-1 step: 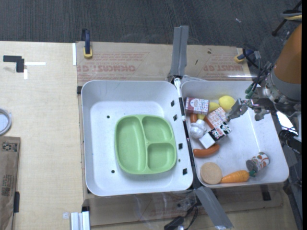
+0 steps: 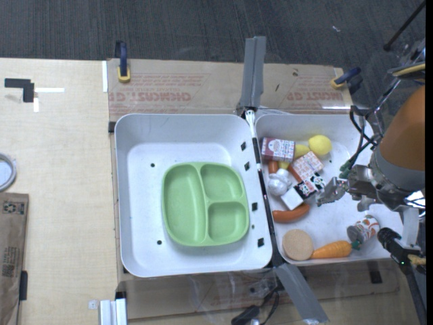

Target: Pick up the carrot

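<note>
The carrot (image 2: pixel 331 250) is orange and lies on its side along the front wall of the right bin (image 2: pixel 338 119), between a tan round disc (image 2: pixel 297 244) and a small tilted can (image 2: pixel 363 231). My gripper (image 2: pixel 331 191) hangs over the middle of the right bin, about a hand's width behind the carrot and apart from it. It is close to a small black-and-white carton (image 2: pixel 308 187). I see nothing between its tips.
The right bin also holds a yellow lemon (image 2: pixel 320 145), a pink carton (image 2: pixel 278 148), a red-and-white box (image 2: pixel 306 164), a white lump (image 2: pixel 278 185) and a reddish sausage (image 2: pixel 291 214). A green divided plate (image 2: pixel 205 204) lies in the left bin (image 2: pixel 135 181).
</note>
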{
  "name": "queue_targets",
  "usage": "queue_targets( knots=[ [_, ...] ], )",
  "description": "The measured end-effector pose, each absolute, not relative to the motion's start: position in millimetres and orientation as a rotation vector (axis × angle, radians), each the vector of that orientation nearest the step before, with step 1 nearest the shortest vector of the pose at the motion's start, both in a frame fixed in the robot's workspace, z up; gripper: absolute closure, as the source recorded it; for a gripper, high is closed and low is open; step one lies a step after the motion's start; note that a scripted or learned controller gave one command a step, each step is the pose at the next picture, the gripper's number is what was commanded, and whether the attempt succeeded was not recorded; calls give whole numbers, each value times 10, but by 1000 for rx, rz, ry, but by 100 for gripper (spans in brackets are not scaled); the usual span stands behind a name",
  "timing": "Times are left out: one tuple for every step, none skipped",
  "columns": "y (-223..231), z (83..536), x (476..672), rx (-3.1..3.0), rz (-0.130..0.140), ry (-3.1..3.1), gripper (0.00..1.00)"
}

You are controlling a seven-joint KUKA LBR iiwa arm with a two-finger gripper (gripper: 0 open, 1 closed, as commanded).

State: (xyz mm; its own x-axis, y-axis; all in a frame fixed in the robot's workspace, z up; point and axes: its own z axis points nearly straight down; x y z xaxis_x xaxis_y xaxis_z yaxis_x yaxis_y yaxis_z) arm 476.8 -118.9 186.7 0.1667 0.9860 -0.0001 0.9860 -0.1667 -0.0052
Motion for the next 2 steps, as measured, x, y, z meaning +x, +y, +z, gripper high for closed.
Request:
queue_targets(
  knots=[
    [-943, 916, 4764, -2372, 4, -2054, 0],
    [-448, 1907, 4882, -2456, 4, -1957, 0]
  ],
)
